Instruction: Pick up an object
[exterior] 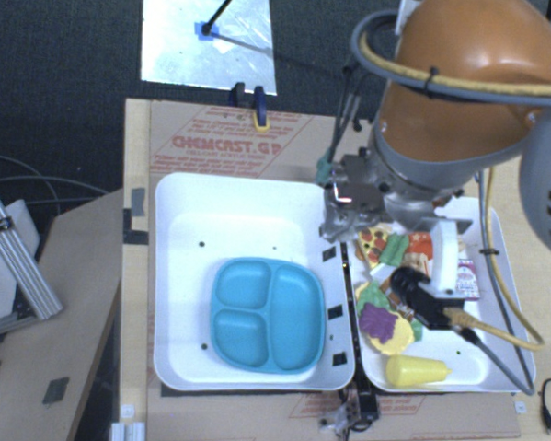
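gripper [350, 205] at right bin's [485, 369] top-left corner, grip state unreadable | yellow cone [416, 369] at bottom edge: likely light, stiff, slick plastic | grasp across middle

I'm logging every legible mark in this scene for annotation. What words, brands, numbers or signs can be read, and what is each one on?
"CHEMCAST GP": red print on the brown protective paper behind the white bins.
Smaller red lines beneath it: too blurred to read.
Print on the small white packet in the right bin: too small to read.

Red print "CHEMCAST GP" legible on brown sheet [226, 139], just behind left white bin [180, 201]; smaller lines unreadable.
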Controlling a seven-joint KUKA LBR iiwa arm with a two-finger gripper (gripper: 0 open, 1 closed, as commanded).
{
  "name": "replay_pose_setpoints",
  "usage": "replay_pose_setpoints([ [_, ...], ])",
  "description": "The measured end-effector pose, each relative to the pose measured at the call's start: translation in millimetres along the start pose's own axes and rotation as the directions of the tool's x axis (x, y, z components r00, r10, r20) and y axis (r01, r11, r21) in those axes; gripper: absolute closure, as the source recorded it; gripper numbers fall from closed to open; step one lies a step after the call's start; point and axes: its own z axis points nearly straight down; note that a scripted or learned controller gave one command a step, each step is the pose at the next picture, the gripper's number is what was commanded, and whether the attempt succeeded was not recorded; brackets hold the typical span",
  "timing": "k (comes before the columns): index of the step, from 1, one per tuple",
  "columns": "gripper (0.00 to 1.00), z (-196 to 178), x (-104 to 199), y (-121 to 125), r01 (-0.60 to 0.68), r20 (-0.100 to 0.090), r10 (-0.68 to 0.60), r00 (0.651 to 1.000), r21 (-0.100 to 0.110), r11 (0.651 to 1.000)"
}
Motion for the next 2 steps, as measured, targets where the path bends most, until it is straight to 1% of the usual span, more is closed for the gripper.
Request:
replay_pose_setpoints([
  [1, 1.00, -17.8, 3.1, 2.0, 0.011, -0.005, -0.011, 1.000, -0.016, 1.000],
  [2, 1.00, -28.6, 3.1, 2.4, 0.016, -0.005, -0.016, 1.000, -0.018, 1.000],
])
